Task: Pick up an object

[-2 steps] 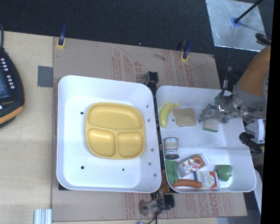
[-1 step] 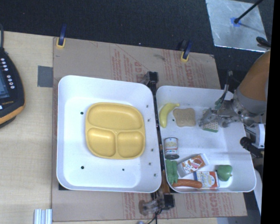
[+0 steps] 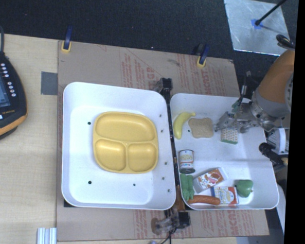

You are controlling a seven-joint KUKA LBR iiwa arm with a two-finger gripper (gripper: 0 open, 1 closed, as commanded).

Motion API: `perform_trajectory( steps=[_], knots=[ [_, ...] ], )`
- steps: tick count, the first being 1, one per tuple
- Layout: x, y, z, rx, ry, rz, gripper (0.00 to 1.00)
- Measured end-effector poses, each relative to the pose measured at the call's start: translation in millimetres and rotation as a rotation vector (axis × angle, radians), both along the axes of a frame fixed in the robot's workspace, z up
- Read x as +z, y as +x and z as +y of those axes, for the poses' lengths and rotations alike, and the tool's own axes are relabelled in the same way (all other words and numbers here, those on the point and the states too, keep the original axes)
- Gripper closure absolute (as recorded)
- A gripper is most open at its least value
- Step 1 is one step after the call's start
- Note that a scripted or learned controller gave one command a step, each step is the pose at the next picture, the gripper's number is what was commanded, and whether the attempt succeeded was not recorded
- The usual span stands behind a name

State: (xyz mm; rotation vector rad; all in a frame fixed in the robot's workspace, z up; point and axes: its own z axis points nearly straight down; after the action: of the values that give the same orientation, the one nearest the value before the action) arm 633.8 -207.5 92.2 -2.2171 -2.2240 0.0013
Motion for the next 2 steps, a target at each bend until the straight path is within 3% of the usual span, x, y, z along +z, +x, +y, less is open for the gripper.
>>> perform_trajectory(
  steps=[1, 2],
  knots=[
    [-0.3, -18.1, 1.9, 0.0, 0.0, 0.003, 0.0],
    [0.0, 12.4, -3.8, 0.001, 0.0, 0.0, 0.0]
  ],
)
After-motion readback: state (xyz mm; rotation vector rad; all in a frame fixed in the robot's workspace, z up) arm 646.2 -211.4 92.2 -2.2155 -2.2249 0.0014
